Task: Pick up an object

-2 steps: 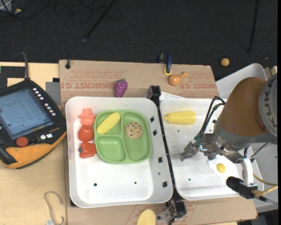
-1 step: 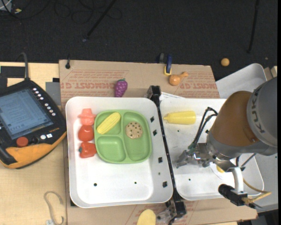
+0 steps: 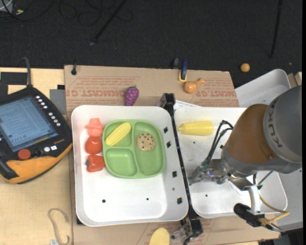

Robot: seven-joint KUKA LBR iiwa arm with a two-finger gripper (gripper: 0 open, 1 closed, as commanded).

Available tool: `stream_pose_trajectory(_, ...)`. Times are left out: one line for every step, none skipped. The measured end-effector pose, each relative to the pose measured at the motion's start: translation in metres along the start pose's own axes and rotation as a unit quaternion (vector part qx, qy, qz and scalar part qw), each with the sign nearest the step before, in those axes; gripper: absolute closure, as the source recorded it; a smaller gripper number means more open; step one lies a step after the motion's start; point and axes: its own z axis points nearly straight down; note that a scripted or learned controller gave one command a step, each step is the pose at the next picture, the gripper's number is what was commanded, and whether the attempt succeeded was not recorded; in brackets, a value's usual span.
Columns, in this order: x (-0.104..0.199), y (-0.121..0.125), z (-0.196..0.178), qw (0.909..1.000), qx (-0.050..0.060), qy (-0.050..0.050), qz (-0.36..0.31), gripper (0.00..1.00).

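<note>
The right bin (image 3: 214, 208) holds a yellow toy (image 3: 196, 128) lying near its far edge. My gripper (image 3: 203, 173) hangs low over this bin's left-middle floor, well in front of the yellow toy, beneath the grey and orange arm (image 3: 255, 139). I see nothing between its tips. In the left bin (image 3: 122, 203) a green divided plate (image 3: 132, 162) carries a corn cob (image 3: 117, 133) and a cookie (image 3: 145, 142). Three red and pink toys (image 3: 94, 145) sit in a column left of the plate.
On the cardboard behind the bins lie purple grapes (image 3: 131, 94) and an orange pear-shaped toy (image 3: 193, 86). A yellow lemon (image 3: 159, 236) sits in front of the bins. A teach pendant (image 3: 25, 131) rests at far left. Cables run from the wrist.
</note>
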Motion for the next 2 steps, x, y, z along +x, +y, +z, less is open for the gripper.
stream_pose_trajectory(-0.002,0.000,-0.012,1.0000,-0.001,0.000,0.004,1.00)
stream_pose_trajectory(-0.007,0.007,-0.071,1.0000,-0.004,-0.001,0.001,1.00)
